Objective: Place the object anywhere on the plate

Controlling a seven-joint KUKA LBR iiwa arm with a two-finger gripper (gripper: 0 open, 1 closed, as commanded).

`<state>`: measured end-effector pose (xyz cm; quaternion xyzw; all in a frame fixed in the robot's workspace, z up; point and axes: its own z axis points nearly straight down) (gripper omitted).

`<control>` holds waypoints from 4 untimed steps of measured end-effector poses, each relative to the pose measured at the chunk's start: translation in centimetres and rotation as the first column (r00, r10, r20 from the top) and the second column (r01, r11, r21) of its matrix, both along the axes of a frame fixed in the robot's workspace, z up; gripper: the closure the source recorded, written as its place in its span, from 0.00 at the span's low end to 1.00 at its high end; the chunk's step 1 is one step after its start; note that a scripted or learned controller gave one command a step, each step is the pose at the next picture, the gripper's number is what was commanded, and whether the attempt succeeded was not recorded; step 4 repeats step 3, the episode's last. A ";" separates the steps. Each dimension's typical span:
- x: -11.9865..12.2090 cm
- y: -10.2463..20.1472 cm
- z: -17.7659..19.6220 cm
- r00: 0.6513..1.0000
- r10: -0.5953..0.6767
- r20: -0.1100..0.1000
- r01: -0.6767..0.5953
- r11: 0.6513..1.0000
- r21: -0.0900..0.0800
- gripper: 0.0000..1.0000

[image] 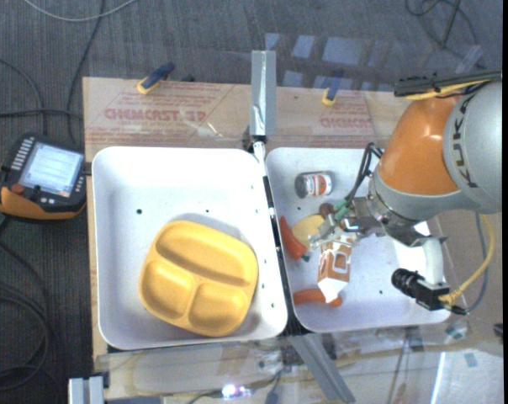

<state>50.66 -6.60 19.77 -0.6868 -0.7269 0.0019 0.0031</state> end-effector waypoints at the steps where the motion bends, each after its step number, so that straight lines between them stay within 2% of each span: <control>1: -1.0 7.6 1.0 0.995 0.100 0.001 -0.100 0.995 0.000 1.00; 2: 0.6 13.8 4.7 0.994 0.107 0.002 -0.107 0.994 -0.002 1.00; 3: 0.6 13.8 4.7 0.994 0.107 0.002 -0.107 0.994 -0.003 0.00; 4: 0.6 13.8 4.7 0.994 0.107 0.002 -0.107 0.994 -0.003 0.00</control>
